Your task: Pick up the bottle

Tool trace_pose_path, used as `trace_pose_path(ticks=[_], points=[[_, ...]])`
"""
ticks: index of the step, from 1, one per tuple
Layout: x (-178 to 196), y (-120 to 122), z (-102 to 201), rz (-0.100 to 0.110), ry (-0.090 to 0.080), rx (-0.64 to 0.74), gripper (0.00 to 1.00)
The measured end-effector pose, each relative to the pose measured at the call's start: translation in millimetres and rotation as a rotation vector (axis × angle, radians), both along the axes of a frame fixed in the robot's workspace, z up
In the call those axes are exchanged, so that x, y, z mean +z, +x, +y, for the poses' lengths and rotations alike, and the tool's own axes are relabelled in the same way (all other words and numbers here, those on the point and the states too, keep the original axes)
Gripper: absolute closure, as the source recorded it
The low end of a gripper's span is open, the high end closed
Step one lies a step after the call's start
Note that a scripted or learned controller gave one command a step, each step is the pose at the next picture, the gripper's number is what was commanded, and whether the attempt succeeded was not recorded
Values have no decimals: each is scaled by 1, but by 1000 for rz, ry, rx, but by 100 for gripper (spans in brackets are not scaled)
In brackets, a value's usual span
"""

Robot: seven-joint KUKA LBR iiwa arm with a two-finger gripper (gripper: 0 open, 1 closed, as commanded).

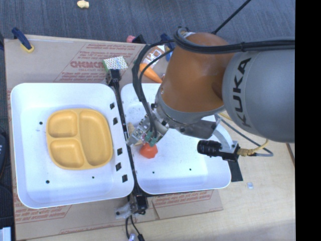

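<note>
At the back of the right bin (200,182) lies an orange bottle (151,70) with a pale label, mostly hidden behind the arm's orange wrist band. My gripper (144,133) hangs low over the bin's left part, close to the divider between the bins. It is well in front of the bottle. A small red-orange object (148,151) rests on the bin floor just below the gripper's tip.
The left bin (25,99) holds a yellow divided plate (79,137). A black cable and a green patterned tag (114,64) sit at the bins' back junction. A black cylinder (213,148) juts from the arm over the right bin.
</note>
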State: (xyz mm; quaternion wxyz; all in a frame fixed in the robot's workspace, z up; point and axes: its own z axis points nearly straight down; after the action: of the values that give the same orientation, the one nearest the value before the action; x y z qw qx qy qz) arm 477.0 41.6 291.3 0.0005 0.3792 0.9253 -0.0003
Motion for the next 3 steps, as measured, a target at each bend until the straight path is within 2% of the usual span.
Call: trace_pose_path(ticks=[1, 2, 3], points=[[-39, -1, 61, 4, -1, 71, 100], [18, 0, 9, 1, 0, -320, 100], [-62, -2, 13, 5, 0, -162, 100]])
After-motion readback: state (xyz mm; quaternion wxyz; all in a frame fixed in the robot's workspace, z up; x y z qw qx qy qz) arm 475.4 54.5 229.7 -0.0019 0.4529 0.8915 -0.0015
